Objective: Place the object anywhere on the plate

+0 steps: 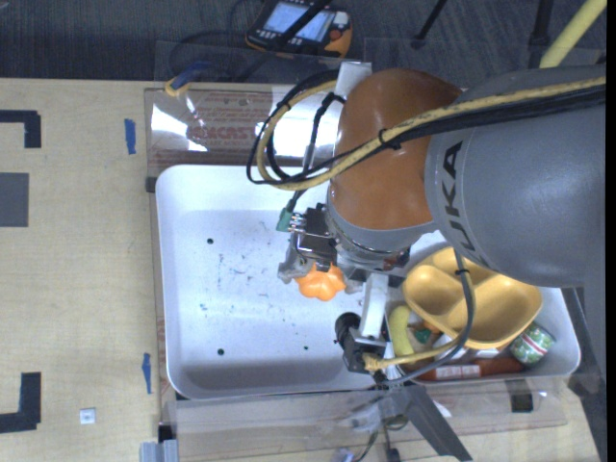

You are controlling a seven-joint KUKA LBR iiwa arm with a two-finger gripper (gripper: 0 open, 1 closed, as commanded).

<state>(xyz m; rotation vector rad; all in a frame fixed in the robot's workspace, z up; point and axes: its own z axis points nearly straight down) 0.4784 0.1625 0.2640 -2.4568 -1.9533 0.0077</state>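
Note:
A small orange object [320,283] sits at the tip of my gripper [320,277], between its two fingers, over the right part of the left white bin [192,258]. The gripper is shut on it, and the fingers hide part of the object. To the right, in the other bin, lies the yellow plate [481,306], partly under the arm's grey body. The gripper is left of the plate, apart from it.
Around the plate lie a green can [531,345], a yellow item [398,329] and a red item [462,370]. A black cable end [348,335] hangs near the wall between the bins. The wide orange wrist hides the bins' far side.

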